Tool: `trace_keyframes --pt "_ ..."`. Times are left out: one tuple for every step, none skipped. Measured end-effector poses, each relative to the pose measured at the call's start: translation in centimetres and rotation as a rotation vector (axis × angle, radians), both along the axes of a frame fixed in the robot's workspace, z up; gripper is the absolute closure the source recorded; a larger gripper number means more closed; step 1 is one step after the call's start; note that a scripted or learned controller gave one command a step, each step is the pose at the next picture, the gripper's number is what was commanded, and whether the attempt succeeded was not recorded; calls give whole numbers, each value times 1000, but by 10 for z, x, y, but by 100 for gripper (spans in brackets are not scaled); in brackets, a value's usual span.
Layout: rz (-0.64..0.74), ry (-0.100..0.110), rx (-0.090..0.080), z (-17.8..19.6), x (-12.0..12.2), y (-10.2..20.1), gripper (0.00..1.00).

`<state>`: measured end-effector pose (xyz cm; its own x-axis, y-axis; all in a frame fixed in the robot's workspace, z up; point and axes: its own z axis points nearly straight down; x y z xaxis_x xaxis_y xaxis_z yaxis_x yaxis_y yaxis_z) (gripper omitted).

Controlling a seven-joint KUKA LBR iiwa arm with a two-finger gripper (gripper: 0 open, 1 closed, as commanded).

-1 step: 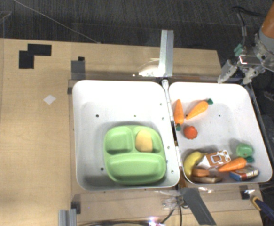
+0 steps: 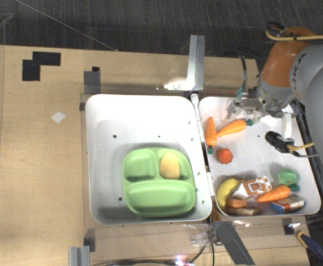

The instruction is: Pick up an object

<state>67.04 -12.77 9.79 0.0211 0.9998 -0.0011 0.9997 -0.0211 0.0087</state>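
The gripper (image 2: 245,111) hangs over the far end of the right bin (image 2: 312,188), and whether it is parted or closed cannot be made out from here. The nearest target, a carrot (image 2: 231,128), lies just below and to the left of it, long axis running slantwise from lower left up toward the gripper. A second carrot (image 2: 210,132) rests against the bin's left wall, a tomato (image 2: 224,155) just beyond; a short drop looks enough.

Right bin (image 2: 311,173) centre open; toys (image 2: 259,194) crowd near edge, carrots (image 2: 222,131) far-left.
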Motion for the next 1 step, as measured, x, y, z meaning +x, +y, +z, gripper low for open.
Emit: trace_keyframes --pt "13 -2 1 -8 -37 -9 0"
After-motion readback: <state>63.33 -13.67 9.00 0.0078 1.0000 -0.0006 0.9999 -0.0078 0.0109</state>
